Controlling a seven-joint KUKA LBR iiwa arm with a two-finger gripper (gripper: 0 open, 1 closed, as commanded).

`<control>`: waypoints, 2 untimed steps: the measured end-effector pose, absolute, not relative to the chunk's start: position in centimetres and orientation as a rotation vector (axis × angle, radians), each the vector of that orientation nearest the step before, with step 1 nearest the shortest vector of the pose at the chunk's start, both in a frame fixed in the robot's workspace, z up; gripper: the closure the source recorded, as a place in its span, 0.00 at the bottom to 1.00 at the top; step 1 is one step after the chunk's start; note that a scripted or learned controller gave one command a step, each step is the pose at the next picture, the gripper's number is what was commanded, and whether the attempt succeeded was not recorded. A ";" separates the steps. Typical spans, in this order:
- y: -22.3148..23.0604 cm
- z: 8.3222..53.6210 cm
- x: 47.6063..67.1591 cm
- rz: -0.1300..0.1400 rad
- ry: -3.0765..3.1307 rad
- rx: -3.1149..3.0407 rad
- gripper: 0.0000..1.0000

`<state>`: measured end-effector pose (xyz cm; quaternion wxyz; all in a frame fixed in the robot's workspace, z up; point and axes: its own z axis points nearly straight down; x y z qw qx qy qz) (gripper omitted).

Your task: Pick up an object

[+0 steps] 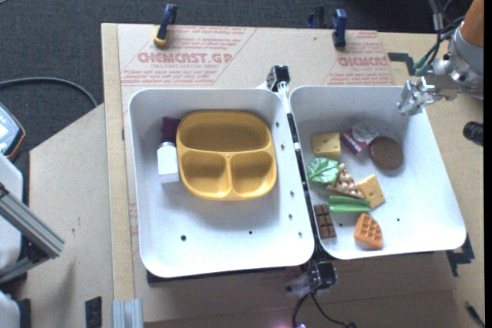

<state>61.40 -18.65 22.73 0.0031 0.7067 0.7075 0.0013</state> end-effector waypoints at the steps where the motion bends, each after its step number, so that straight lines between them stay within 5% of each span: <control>1: -13.7 23.3 62.6 0.006 2.226 2.212 1.00; 2: -8.1 23.2 61.3 0.000 2.231 2.218 1.00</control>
